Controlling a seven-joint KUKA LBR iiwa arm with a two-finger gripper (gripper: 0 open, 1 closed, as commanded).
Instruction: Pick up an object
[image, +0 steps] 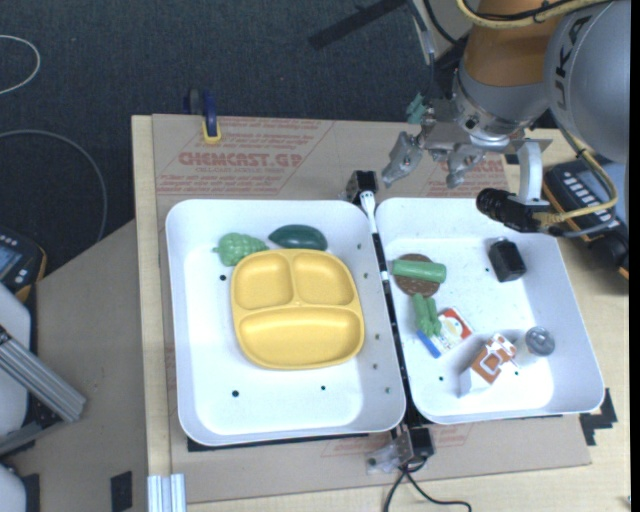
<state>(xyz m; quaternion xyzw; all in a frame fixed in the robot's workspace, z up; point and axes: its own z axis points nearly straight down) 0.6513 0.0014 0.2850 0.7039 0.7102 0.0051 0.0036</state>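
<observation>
My gripper (430, 168) hangs above the back edge of the right bin (575, 330), open, with nothing between its fingers. Below it in that bin lie a green and brown round piece (418, 272), a black block (507, 259), a green toy (428, 316), a red, white and blue packet (455, 328), an orange and white box (492, 360) and a small grey round thing (540, 342). None of them touches the gripper.
The left bin (200, 370) holds a yellow divided plate (297, 305), with a light green item (240, 248) and a dark green one (298, 237) behind it. A black strip (378, 262) runs along the seam between the bins. Brown board surrounds both bins.
</observation>
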